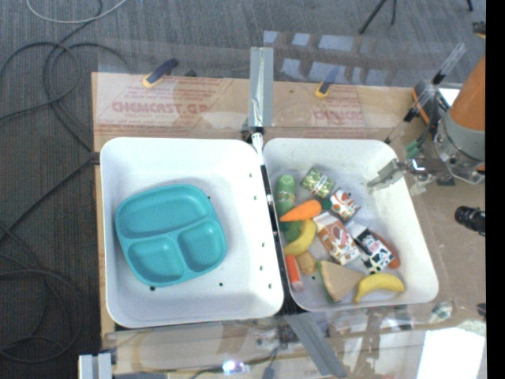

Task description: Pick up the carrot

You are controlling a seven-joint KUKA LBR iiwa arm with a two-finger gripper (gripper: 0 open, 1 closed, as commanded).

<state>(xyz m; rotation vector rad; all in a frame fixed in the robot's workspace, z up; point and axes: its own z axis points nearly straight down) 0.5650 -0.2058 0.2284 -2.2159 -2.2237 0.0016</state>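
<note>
Two shallow white bins sit side by side on the desk (pixel 158 109), a brown board with faded red lettering along its far part; the print looks like "CHEMCAST GP" but is too faint to be sure. Well to the left of the gripper (pixel 387 176), the left bin (pixel 134 152) carries a teal divided tray (pixel 170 234). The right bin (pixel 398 287) holds a heap of toy food. Nearest the camera lie a banana (pixel 377 285) and a tan wedge (pixel 339 279); just beyond them are small cartons (pixel 339 242) with printed labels too small to read. The carrot (pixel 301 210) lies further in, left of the gripper and apart from it, with a green piece (pixel 285 186) beside it. The gripper hangs at the right bin's right wall, grasping nothing and touching no toy; how wide it stands cannot be told. Beyond the desk, grey carpet (pixel 197 14) carries black and white cables and tripod legs.
</note>
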